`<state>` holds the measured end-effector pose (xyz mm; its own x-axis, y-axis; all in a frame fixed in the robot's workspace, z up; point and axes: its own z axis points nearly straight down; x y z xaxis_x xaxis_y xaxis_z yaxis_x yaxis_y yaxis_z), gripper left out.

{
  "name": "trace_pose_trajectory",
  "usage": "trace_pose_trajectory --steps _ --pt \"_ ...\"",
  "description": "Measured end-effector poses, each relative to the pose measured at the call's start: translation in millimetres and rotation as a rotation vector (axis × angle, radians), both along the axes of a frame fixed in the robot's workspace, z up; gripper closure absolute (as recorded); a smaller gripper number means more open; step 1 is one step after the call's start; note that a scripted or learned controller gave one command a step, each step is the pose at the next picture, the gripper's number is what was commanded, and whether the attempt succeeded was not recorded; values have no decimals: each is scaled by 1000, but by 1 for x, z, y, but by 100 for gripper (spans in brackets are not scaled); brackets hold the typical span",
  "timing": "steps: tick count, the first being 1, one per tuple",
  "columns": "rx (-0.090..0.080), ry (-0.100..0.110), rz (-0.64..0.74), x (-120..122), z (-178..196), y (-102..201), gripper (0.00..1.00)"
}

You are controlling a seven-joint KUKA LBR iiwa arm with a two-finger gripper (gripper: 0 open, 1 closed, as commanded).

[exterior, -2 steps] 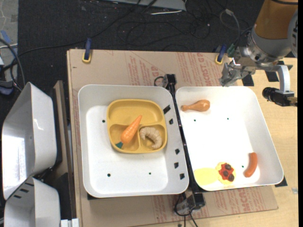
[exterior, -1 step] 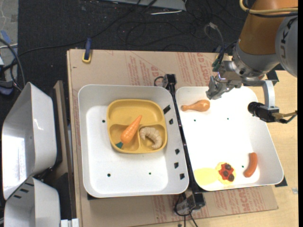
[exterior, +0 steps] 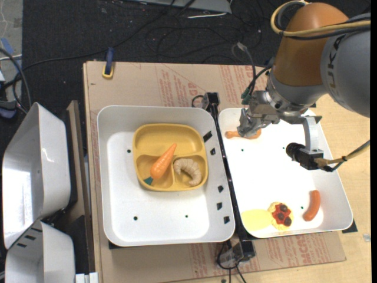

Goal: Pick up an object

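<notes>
The small orange, sausage-shaped plastic toy [exterior: 242, 135] lies right under the two-finger gripper [exterior: 252, 124], poking out left of its tips, looking light, stiff and slick, best pinched mid-length; whether the jaws have closed, I cannot tell.

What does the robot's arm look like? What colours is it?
The arm is big and round, mostly smooth grey, with a shiny orange band near its wrist. A thin yellowish cable loops over the orange part. There is dark lettering on the grey shell. At the end sits a small claw made of grey metal parts with dark wires running to it.
</notes>
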<state>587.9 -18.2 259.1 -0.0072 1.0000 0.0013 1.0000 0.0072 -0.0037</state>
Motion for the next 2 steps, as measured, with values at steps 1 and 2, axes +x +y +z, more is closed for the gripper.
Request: trace_pose_trajectory --steps 1,2 --pt "0 1 1 -28 -16 49 100" --pt "0 1 1 -50 -30 97 100"
